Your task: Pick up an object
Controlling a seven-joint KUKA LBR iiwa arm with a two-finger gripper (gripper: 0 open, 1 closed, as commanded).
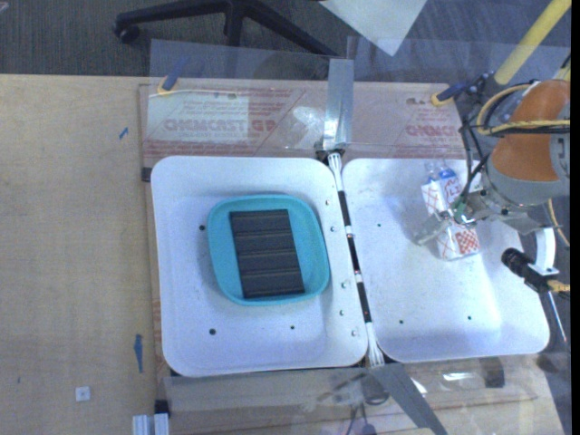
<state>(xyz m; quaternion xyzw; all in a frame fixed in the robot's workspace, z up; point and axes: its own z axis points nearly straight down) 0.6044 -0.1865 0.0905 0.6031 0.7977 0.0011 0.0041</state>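
From where I stand, the gripper (453, 214) hangs low in the right bin (408, 320), and two small cartons sit right at its tip: a blue-and-white carton (441, 191) just above-left of it, a red-checked carton (460, 241) just below, both about touching it. Whether it is spread or pinching one, I cannot tell. The red one lies tilted, its long axis slanting down-right. Far to the left, a teal tray (220, 234) holds a dark ribbed block (265, 253).
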